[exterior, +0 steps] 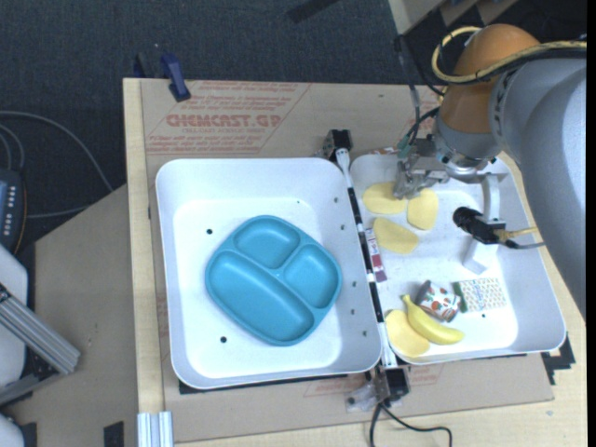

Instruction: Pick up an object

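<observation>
A: Whereabouts of the gripper (407, 182)?
B: Low over the far corner of the right bin (548, 313), on the side next to the left bin, just above two pale yellow discs (380, 199) lying side by side. Touching them or not, hard to say.
A: Spread or pressed together?
B: Cannot tell from this angle.
A: Anything else in that bin?
B: A third disc (399, 239) just nearer, close to the same wall. Toward the near edge, a banana (438, 329) resting across a fourth disc (400, 339), touching it. Just behind the banana, a small colourful packet (438, 298), and right beside that a patterned card (482, 294), lying flat.
A: And the left bin (170, 194)?
B: Holds a blue plate (272, 277) with three compartments, flat, about in the middle, well apart from the gripper.
</observation>
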Robot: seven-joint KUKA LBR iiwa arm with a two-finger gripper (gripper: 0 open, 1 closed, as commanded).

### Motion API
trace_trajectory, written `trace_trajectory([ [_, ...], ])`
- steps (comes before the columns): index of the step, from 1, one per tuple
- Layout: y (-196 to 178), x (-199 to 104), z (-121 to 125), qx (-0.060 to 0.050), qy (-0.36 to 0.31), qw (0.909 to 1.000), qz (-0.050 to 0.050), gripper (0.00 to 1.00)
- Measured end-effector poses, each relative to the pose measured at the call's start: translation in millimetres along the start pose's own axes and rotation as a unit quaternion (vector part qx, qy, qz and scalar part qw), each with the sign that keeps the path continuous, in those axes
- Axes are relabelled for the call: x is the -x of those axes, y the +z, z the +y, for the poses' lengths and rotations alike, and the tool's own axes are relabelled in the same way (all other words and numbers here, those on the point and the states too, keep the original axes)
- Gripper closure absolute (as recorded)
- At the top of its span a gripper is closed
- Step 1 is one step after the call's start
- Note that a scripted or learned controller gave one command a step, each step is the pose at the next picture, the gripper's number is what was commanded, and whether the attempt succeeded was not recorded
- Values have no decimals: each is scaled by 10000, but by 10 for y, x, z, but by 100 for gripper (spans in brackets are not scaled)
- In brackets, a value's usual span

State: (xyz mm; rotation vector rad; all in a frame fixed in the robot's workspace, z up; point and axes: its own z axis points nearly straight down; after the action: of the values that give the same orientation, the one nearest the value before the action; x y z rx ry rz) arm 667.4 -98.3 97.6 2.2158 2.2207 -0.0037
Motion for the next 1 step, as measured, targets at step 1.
trace_trajectory([
  [1, 1, -1, -1, -2, -1, 10000, -1, 0],
])
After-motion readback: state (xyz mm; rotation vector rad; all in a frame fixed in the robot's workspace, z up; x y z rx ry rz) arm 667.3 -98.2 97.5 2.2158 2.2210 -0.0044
